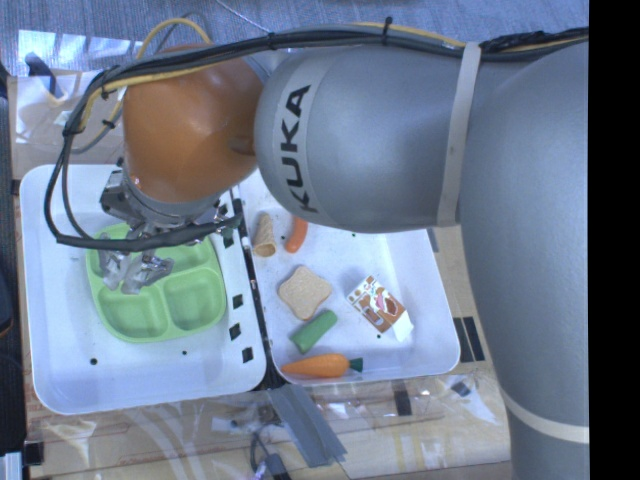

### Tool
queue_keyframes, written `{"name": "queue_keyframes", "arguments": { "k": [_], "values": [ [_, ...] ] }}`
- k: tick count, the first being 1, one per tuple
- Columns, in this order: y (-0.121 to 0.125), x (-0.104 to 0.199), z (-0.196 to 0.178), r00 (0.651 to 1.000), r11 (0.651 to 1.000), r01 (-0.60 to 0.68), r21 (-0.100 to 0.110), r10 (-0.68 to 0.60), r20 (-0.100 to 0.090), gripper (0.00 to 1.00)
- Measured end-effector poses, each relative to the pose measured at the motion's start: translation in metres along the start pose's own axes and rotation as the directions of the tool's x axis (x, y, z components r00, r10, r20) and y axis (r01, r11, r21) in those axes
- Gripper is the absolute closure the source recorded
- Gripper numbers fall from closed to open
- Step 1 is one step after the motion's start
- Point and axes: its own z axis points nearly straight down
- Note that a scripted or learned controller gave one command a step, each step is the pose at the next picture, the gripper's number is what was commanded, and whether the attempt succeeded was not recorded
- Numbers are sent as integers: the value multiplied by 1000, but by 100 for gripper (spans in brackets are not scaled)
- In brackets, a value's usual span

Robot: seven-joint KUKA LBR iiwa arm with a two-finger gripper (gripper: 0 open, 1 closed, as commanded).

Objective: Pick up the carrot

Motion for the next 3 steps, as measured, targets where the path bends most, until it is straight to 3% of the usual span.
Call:
{"name": "queue_keyframes", "arguments": {
  "k": [1,2,3],
  "values": [
    [0,-2,-12,1000,1000,3,4,-3,4,100],
    [6,13,30,945,945,327,0,-327,0,100],
    [6,11,19,943,943,332,3,-332,2,100]
  ]
}}
